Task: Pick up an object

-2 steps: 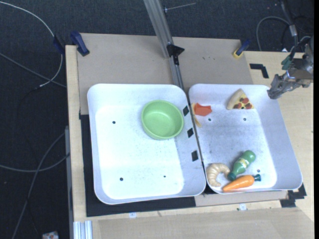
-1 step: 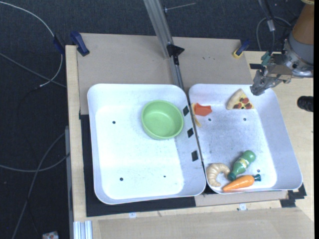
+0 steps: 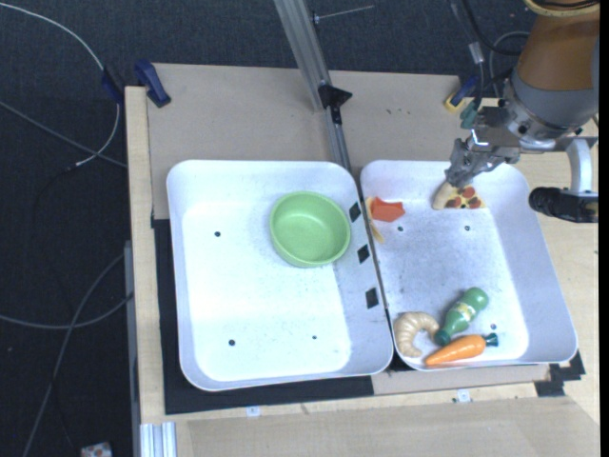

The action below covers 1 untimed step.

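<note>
Gripper (image 3: 465,174): over pizza slice (image 3: 458,198) at right bin (image 3: 533,255) far edge. Jaw state: cannot tell. Left bin (image 3: 205,284): green bowl (image 3: 309,228).

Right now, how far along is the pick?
Done: the end effector is down at the pizza slice in the right bin's far corner. In hand: nothing visibly lifted. Left: grasp and raise it. The carrot and croissant lie untouched.

Dark carpet floor (image 3: 67,112), pale wooden bench (image 3: 247,103), loose cables (image 3: 57,36)
</note>
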Motion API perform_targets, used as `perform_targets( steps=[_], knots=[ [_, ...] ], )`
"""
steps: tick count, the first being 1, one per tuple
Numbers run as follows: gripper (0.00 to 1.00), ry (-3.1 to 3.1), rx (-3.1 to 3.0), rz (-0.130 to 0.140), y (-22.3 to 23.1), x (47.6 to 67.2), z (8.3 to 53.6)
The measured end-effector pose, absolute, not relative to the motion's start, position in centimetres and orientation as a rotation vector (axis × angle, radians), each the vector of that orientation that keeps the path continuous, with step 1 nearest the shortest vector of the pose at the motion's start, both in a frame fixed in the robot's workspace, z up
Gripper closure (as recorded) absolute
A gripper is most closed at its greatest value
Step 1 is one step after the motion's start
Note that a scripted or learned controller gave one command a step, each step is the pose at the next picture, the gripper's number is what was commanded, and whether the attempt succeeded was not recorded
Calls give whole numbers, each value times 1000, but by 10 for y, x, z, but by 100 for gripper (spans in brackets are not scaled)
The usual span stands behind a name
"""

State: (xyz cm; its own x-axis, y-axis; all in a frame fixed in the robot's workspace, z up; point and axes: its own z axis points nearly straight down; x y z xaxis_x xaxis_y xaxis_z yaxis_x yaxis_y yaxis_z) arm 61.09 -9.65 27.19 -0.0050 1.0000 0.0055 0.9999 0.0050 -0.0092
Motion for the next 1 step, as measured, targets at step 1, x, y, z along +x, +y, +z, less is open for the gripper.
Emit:
perform_targets(
  steps=[1],
  knots=[
    [100,-2218,-2207,8,-38,617,255]
  ],
)
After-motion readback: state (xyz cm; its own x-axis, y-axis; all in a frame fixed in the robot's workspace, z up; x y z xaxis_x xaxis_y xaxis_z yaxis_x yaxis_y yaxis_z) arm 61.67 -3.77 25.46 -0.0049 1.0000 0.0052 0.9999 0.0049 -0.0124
